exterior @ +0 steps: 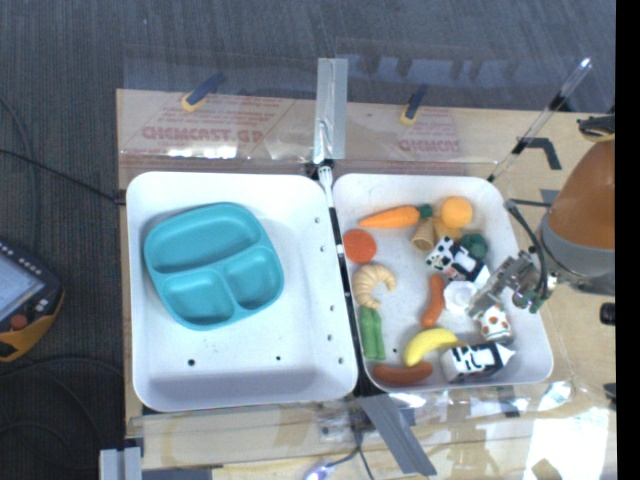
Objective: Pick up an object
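My claw (503, 290) hung over the right bin's (520, 230) right side, just beside a red-and-white die (493, 321); I couldn't tell its opening or any hold.

Right bin (345, 268) packed left of the gripper (505, 288): banana (432, 344), croissant (372, 282), carrot (392, 217) close together, narrow gaps. Far left, only teal tray (212, 263); open floor around it.

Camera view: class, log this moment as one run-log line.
gripper: over right bin | held: nothing seen | divided plate: left bin
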